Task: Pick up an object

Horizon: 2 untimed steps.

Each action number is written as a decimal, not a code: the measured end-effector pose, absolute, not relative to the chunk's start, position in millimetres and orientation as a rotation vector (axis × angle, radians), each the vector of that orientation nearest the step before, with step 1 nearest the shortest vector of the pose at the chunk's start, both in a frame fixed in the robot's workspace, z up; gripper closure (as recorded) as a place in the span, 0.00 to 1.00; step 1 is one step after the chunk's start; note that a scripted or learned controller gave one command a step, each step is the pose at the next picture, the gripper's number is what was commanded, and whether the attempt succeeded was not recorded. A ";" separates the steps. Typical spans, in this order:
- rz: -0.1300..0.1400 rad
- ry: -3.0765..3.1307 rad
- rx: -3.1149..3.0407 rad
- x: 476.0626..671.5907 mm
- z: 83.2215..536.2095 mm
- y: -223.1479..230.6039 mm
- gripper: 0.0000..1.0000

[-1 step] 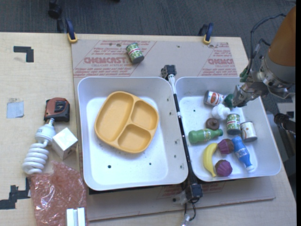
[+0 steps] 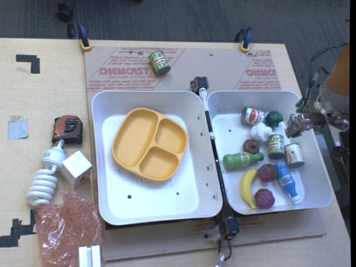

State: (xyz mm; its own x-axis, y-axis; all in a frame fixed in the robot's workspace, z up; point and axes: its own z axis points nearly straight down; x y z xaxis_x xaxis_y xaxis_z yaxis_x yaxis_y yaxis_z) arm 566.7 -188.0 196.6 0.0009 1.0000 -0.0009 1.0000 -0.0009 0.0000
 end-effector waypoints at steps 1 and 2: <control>0.000 2.223 2.217 637.3 93.0 -204.9 0.00; 0.004 2.217 2.219 588.2 93.8 -189.7 0.00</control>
